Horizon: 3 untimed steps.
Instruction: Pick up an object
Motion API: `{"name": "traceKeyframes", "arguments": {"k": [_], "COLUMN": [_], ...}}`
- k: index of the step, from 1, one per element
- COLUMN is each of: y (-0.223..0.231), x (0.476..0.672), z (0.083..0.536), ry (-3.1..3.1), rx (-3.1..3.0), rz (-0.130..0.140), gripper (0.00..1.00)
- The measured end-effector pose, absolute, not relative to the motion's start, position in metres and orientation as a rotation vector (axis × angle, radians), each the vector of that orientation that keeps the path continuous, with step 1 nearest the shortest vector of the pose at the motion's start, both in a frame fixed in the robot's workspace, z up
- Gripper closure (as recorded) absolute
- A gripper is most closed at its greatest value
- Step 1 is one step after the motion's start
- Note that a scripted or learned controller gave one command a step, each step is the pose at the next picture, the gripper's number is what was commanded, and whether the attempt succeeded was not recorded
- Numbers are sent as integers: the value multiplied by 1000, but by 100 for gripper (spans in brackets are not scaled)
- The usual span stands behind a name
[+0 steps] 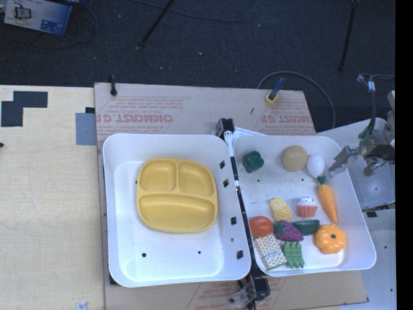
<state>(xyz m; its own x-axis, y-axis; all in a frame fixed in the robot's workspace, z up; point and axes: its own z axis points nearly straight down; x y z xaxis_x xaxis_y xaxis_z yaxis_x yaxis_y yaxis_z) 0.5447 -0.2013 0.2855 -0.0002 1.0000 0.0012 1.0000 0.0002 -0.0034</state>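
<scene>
The claw point(345, 159) is at the right edge of the right bin point(361, 254), low over its upper right corner. It shows as a grey metal piece that slants down to the left, and its tip is just beside a small white ball point(315, 166). I cannot tell how far it is open, and no object is seen held in it — the parts are too small and blurred here.

The toy food lies in the right bin. Near the top is a dark green piece point(252, 161), then a tan round ball point(293, 158) that touches, or nearly touches, the white ball. Below the claw lies an orange carrot point(328, 203), pointing down. In the middle are a yellow corn piece point(280, 209) and a small cupcake point(306, 206) with a pink base. Lower are a red tomato point(261, 226), purple grapes point(288, 230), a dark green long vegetable point(306, 226), an orange pumpkin point(330, 239), a checked cracker point(271, 251) and green beans point(293, 255), close together.

The left bin point(129, 263) holds a yellow divided plate point(176, 195), lying flat. Both bins rest on cardboard point(168, 112) on the tabletop point(45, 205).
</scene>
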Motion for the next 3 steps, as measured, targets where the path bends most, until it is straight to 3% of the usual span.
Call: {"name": "traceKeyframes", "arguments": {"k": [1, 2, 3], "y": [-212, -208, -155], "x": [583, 554, 640], "z": [202, 102, 87], "ry": [-2222, -2222, -2221], "rx": [-2216, -2216, -2218], "rz": [3, -9, 1], "gripper": [0, 0, 0]}}
